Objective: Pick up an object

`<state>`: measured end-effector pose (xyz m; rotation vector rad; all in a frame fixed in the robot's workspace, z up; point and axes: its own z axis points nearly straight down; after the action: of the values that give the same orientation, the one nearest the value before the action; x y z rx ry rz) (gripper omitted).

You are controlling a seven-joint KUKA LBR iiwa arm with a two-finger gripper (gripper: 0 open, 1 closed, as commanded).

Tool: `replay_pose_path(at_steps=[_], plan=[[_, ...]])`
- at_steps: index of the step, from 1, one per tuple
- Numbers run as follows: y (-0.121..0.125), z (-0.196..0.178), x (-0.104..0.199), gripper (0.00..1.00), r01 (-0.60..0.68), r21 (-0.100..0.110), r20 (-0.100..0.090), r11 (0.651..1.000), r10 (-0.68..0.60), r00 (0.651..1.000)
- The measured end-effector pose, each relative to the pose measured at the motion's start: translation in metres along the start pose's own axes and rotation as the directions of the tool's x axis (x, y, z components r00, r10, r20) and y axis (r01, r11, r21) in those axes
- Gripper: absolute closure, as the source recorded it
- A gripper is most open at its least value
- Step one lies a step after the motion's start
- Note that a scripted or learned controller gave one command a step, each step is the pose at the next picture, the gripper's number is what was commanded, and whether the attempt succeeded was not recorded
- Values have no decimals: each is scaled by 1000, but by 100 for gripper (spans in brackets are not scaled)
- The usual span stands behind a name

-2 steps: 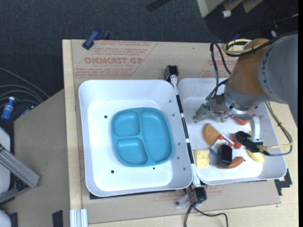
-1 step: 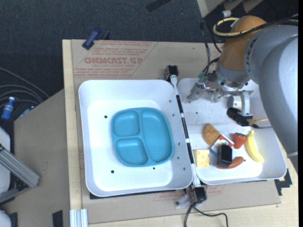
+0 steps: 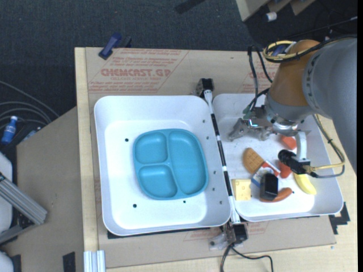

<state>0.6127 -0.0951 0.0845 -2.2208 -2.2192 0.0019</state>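
Cardboard-topped bench bore 2 white bins, the left bin holding a blue divided plate, while the gripper hung spread and empty at the right bin's far-left, toy food lying nearer.

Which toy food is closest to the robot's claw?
The round orange-brown cookie looks closest to the gripper. It lies just below it in the right white bin; the yellow banana and the red hot dog lie farther off.

Toys are crowding the right bin's near edge; the arm is hanging over its far half; the plate is filling the left bin's middle.
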Motion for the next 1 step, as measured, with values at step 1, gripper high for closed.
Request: replay_pose_path(at_steps=[1], plan=[[54,-1,0,0,2,-3,1,1000,-2,1000]])
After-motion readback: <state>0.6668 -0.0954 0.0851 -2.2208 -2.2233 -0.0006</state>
